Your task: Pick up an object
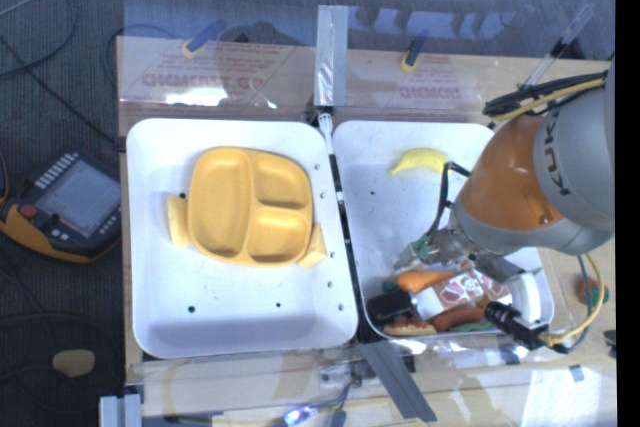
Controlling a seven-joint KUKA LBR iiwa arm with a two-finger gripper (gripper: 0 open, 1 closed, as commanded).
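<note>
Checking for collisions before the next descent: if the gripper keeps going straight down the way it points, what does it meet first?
Probably the pile of small objects at the right bin's near edge, under the gripper; depth is unclear from above.

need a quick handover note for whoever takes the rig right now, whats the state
End effector: down in the near part of the right bin, over a pile of small items; grip state cannot be read.
Things: yellow banana lies apart at the far side of the right bin; yellow divided tray sits in the left bin.
Done: no confirmed pick.
Left: grasp one object and lift it.
</note>
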